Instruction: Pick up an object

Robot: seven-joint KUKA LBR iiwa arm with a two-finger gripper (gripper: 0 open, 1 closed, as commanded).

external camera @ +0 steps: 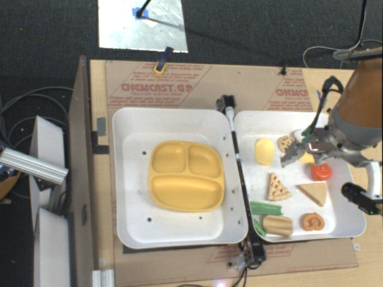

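Toy food items lie in the right bin [358,220], none lifted. Nearest the camera along that bin's front edge sit a tan roll [277,225], a pretzel [312,222] and a green bean pod [265,208], the pod touching the roll. Behind them lie a pizza slice [276,187] and a tan wedge [314,192], apart from each other. Further back are a red tomato [321,172], a yellow lemon [264,151] and a cookie [285,142]; a yellow piece [307,158], possibly cheese, is partly hidden under the gripper. The gripper [296,151] sits low over the bin between the cookie and the tomato; its dark fingers appear spread apart with nothing visibly between them, though the view there is poor. The arm [359,109] enters from the right above it. The left bin [134,178] holds a yellow divided plate [185,176], lying flat near its middle. Both bins rest on a cardboard sheet [179,82]; beyond it lies a shiny panel [143,17] on the dark floor.
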